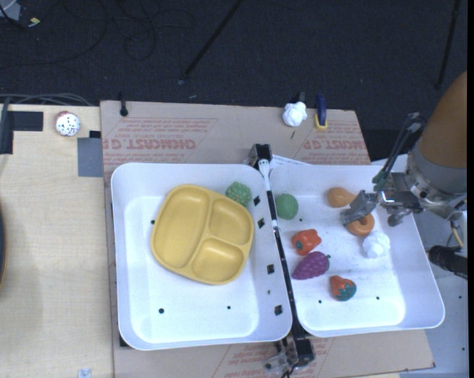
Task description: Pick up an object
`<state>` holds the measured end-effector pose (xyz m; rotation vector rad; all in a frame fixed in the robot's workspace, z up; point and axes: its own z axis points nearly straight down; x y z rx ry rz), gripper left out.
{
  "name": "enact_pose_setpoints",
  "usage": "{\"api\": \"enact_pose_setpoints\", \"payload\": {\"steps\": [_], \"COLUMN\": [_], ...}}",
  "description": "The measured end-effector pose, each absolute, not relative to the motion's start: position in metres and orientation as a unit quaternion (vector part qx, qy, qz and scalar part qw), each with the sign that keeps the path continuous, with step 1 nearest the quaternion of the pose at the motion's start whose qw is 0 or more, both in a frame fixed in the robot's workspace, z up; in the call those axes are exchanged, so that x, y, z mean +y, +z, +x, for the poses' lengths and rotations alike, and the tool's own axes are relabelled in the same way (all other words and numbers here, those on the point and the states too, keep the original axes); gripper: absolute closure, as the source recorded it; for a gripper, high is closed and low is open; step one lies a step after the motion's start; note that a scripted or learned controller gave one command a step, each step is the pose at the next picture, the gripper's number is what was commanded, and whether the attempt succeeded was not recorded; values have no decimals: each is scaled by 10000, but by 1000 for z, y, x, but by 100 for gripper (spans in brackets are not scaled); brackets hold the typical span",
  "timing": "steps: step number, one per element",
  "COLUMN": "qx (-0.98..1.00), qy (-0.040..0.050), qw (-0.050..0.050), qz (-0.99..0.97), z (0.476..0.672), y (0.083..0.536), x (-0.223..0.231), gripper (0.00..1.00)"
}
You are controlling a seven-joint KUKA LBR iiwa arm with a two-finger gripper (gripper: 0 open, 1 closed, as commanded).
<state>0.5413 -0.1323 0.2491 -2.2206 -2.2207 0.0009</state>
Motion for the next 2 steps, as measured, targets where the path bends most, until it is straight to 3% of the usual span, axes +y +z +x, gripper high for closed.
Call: {"api": "enact_pose_setpoints", "payload": {"steps": [1,2], "qx": [-7068,-7094], "qy": [4,20], "qw": [13,56], "qz": [-7074,-7048], "z": [541,486], "y": [259,220], "x": [-133,-38], "gripper": [100,100]}}
